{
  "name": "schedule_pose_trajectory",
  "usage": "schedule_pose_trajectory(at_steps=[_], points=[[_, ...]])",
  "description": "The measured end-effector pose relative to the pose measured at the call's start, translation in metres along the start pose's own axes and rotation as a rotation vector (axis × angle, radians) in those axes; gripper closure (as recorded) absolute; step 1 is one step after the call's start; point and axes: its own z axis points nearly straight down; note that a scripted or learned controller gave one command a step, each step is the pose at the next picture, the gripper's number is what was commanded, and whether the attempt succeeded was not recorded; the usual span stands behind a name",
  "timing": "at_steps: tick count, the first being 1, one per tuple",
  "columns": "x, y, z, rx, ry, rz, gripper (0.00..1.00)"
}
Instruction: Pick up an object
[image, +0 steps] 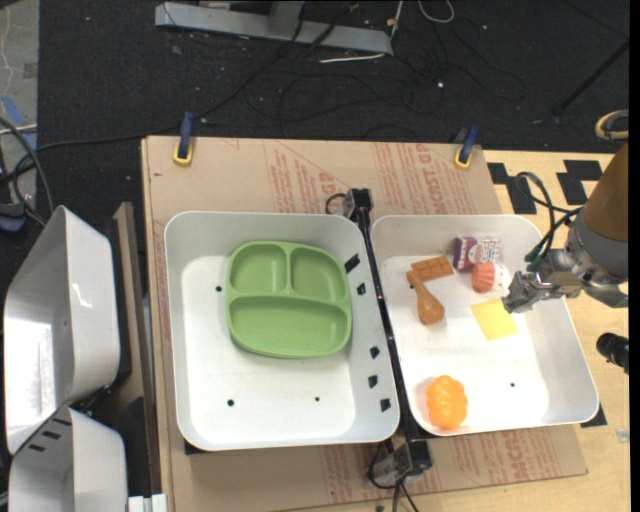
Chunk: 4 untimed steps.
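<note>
Nearest the camera, an orange rounded object (447, 401) lies alone near the front edge of the right bin (560, 400), well apart from everything else, which would make it an easy target with free space on all sides. Farther in, a flat yellow square (494, 321) lies just beside the gripper (522, 293), which hangs low over the bin's right side; whether it is apart or together cannot be told from this slant, and nothing is seen between its parts. Its position suggests that the yellow square or the small pink-and-white item (484, 277) next to it is the intended pick. A brown drumstick-shaped toy (428, 304) and a tan cracker-like piece (431, 269) lie left of these, with a purple-and-white packet (475, 250) toward the back wall. In the left bin (200, 400), a green divided plate (289, 299) sits flat near the middle. Both bins rest on a cardboard-covered tabletop (300, 170) held by yellow clamps (183, 152), beyond which lie dark floor and loose cables.
</note>
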Motion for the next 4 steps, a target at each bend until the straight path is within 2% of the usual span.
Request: schedule_pose_trajectory(at_steps=[1, 3, 4], points=[[-0.006, 0.002, -0.044, -0.001, -0.001, -0.003, 1.00], [0.105, 0.025, -0.056, 0.003, 0.003, -0.010, 1.00], [0.151, 0.025, -0.055, 0.006, 0.003, -0.008, 1.00]])
